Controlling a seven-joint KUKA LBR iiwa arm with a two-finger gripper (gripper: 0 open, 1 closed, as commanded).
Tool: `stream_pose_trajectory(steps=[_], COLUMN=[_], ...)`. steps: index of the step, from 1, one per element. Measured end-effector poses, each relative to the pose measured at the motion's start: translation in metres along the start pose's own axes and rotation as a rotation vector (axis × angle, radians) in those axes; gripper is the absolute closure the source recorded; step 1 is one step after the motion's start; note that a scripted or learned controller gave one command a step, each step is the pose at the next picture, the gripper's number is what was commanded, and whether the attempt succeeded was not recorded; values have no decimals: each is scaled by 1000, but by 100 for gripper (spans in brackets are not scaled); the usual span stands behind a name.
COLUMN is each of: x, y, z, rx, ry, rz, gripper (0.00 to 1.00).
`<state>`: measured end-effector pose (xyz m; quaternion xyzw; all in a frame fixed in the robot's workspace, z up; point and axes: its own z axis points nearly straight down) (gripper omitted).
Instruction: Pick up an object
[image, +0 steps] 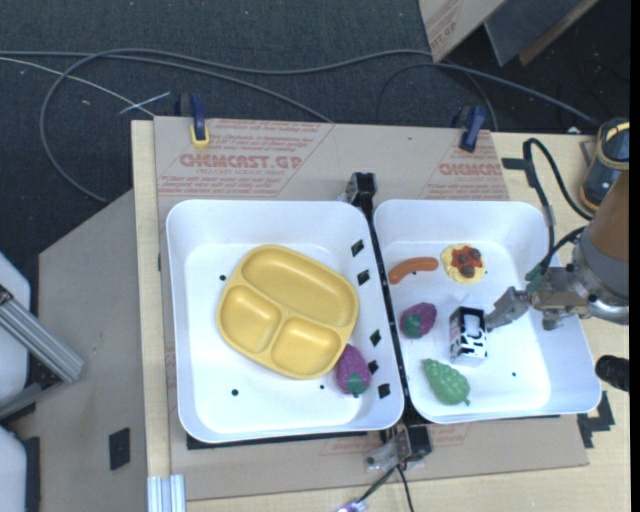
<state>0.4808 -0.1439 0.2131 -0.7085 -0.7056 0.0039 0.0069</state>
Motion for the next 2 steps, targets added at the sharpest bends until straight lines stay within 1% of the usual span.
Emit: stream_pose_trajectory(steps=[1, 2], x=[0, -9], y=[3, 1], z=[-6, 49], rx=[-14, -8], ry=[-3, -1], rz=[-4, -3], gripper=[0, 0])
